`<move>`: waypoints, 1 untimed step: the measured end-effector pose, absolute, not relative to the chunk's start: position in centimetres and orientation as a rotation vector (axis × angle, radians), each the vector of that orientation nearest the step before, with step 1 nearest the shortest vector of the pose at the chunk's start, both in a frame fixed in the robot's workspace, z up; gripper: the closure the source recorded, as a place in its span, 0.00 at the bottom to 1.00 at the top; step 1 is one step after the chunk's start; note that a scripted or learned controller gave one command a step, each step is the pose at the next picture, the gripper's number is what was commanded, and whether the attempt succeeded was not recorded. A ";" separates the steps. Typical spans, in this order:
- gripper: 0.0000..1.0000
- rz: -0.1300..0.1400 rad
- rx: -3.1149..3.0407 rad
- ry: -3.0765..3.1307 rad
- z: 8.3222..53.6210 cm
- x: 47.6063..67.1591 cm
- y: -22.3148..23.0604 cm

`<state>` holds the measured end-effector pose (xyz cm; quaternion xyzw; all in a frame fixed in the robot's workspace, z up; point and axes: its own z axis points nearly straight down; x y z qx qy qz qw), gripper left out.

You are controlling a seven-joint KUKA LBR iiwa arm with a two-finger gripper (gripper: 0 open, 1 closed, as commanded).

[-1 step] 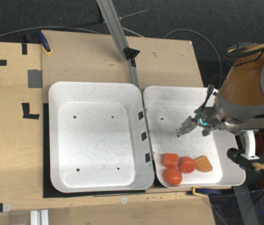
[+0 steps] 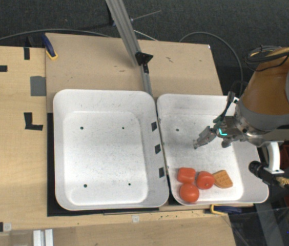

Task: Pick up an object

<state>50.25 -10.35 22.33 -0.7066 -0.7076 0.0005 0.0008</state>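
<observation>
Because the arm (image 2: 270,94) entered from three o'clock and ran off the edge, much of its body was cut off, and its bulk hid part of the right bin's (image 2: 185,106) far corner. Whether the gripper (image 2: 213,138) touched the bin floor could not be judged from above. Its two fingers stood spread apart with nothing between them, one tip (image 2: 202,140) toward nine o'clock and the other toward four o'clock. Three red objects (image 2: 187,175) lay clustered at the bin's six o'clock side, touching one another, with an orange piece (image 2: 223,179) just beside them toward three o'clock. All sat well apart from the gripper. The left bin (image 2: 62,137) lay alongside at nine o'clock.
</observation>
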 end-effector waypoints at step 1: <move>0.00 0.009 -2.216 -2.217 15.9 50.0 -10.4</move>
